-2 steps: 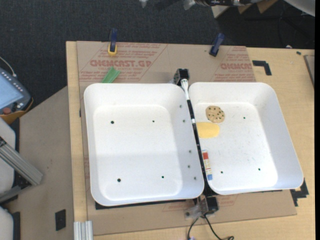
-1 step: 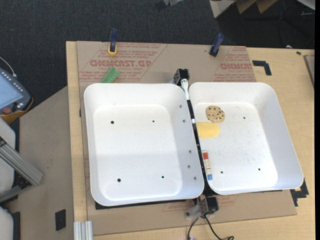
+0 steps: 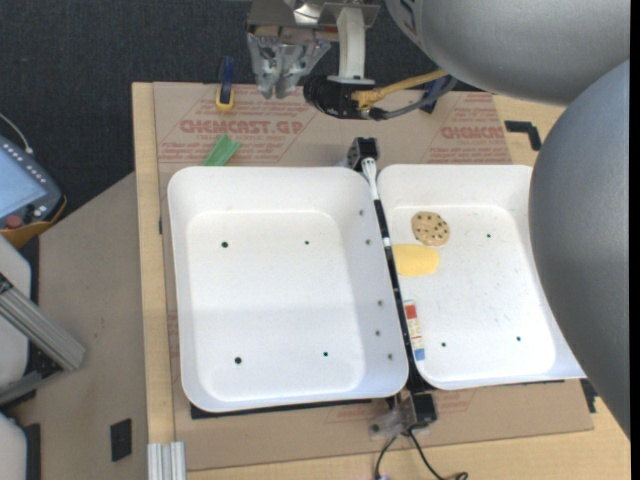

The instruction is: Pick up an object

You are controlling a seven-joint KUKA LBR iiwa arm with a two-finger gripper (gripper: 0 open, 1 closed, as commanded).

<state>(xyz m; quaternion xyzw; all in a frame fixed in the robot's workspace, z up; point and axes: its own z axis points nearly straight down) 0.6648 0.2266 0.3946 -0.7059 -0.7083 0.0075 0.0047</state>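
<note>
The tool (image 3: 280, 73) hangs at the top of the view, beyond the far rims of both bins and over the printed brown cardboard (image 3: 300, 128) that covers the surface. It is a pale metal block with short grey fingers pointing down; whether they are spread or closed cannot be told from here, and nothing shows between them. The arm (image 3: 520, 28) bulks in from the right as smooth, rounded grey shells, its wrist bent so the tool points straight down.

Below the tool and to its right lies the right bin (image 3: 500, 368), a shallow glossy white plastic tray with rounded corners. In it, near its left wall, rests a round tan cookie (image 3: 430, 228) dotted with dark chips, and just beside that, on the nearer side, a flat, smooth yellow piece (image 3: 414, 260) with soft edges. Farther toward the near rim, against the same wall, lies a slim white stick (image 3: 413, 330) with red and blue marks. Directly below the tool sits the left bin (image 3: 190, 268), of the same white plastic. A small green strip (image 3: 221, 150) lies on the cardboard just left of the tool.
</note>
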